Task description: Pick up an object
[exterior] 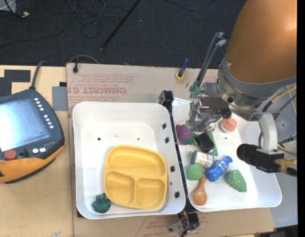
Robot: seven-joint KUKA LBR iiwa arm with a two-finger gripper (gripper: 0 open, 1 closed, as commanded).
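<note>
My gripper (198, 126) hangs low over the back left part of the right bin (271, 194). It sits just above a purple toy (182, 132) and a black block (205, 141), which lie close together under it. Whether it touches either one is not visible. Nearer the front lie a small labelled jar (202, 159), a green ball (194, 172), a blue bottle (219, 168), a knobbly green toy (236, 179) and a wooden spoon (200, 192). An orange and white piece (229, 125) rests to the right of the gripper.
The left bin (93, 127) holds a yellow divided tray (136, 177) and a dark green toy (100, 204) at its front left corner. A black divider (174, 147) separates the bins. A teach pendant (23, 132) lies on the bench at the left.
</note>
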